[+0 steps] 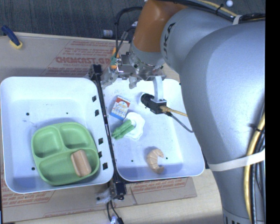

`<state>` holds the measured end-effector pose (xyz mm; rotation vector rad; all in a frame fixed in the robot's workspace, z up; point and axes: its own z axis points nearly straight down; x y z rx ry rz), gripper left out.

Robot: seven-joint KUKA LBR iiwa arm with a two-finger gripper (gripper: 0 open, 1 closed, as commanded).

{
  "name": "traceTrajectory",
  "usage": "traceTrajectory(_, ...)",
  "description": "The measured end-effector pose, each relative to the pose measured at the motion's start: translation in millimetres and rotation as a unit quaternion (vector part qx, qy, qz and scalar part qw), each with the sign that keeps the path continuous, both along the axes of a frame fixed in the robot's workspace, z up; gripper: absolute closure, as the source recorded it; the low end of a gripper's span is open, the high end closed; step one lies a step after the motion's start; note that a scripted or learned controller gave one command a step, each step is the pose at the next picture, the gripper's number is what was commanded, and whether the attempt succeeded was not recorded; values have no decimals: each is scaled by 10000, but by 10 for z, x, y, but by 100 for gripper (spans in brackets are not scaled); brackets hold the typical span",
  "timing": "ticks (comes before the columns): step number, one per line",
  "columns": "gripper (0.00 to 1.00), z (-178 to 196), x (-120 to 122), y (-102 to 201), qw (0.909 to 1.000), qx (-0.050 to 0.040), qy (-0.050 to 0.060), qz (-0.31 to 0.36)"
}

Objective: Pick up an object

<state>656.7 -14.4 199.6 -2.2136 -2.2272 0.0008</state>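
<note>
In the right bin [186, 164] lie a small blue, white and orange carton [120, 108], a green piece [122, 129] resting on a white object [137, 123], and a tan croissant [154, 159]. In the left bin [18, 97] sits a green divided tray [51, 146] with a tan bread roll [80, 163] in its lower right compartment. My gripper [132, 81] hangs over the far left corner of the right bin, just above the carton, with nothing visibly held.
The arm's large grey body [214, 78] covers the right side of the right bin. A ridge with black clips [102, 125] divides the two bins. Printed cardboard [74, 55] lies behind them, and a blue and yellow clamp [11, 36] sits at the far left.
</note>
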Motion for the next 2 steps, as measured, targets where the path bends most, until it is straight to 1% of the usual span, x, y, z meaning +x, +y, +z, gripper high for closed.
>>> traceTrajectory(2,0,0,0,0,10000,0,0,0)
